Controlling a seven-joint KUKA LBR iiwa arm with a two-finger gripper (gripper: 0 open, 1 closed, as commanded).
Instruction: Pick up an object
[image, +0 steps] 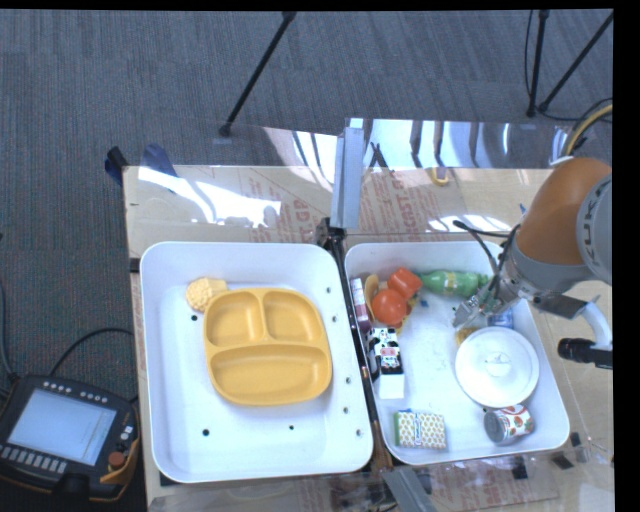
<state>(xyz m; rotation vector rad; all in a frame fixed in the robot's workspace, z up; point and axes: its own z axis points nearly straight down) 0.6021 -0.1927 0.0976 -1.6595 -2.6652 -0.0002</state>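
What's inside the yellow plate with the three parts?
Nothing shows in the yellow divided plate; all three sections look bare. A small yellow bumpy thing sits just outside its upper left corner, in the left bin. Whatever lies under the plate is covered.

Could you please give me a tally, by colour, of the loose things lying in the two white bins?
Yellow: 2 (divided plate, small round piece)
Orange-red: 2 (both)
Green: 2 (bottle, patterned box)
White: 1 (bowl)
Black-and-white: 1 (carton)
Printed: 1 (can)
Total: 9

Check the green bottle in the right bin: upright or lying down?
Lying down: the green bottle rests lengthwise on the right bin's floor near its far wall.
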